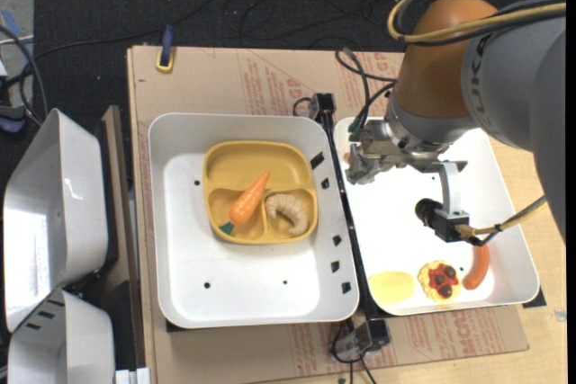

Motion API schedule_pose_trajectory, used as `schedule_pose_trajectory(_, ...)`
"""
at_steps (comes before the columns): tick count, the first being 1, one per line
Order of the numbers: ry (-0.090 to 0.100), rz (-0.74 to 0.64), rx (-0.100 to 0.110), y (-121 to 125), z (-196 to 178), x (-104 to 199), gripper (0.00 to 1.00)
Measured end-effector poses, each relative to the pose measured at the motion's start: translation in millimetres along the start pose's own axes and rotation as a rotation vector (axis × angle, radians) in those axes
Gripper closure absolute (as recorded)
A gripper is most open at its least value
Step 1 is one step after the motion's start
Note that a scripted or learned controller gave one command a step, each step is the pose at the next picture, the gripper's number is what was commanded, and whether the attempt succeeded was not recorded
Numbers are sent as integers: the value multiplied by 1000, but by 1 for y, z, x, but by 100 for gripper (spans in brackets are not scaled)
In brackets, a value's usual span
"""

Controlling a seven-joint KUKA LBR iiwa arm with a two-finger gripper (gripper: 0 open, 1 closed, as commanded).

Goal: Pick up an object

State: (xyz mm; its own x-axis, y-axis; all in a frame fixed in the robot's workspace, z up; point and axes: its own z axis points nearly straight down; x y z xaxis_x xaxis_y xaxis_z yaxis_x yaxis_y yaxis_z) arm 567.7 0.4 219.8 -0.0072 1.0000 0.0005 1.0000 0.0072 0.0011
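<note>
At the near edge of the right bin, three small things are laid in a row: a flat pale yellow disc toward the near left corner, a round toy tart with red and dark topping just beside it, and an orange-red sausage set close to the tart toward the near right corner, tilted against the bin's right wall. None of them is touched by the robot. In the left bin, a yellow divided plate is placed in the middle, nearer the far edge. An orange carrot is laid at a slant across the plate's divider, and a pale curled shrimp is held in the near right compartment, just beside the carrot. Farther back, the gripper is seen over the far left corner of the right bin, close to the wall shared with the left bin and well apart from the three things at the near edge. Nothing is seen gripped, and whether the gripper is released or clenched cannot be told. Above it, the grey arm with its orange band is extended in from the right.
</note>
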Motion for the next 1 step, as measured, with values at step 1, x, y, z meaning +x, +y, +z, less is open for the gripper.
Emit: schedule_pose_trajectory(1, 1, -2, 1, -6, -7, 64, 100)
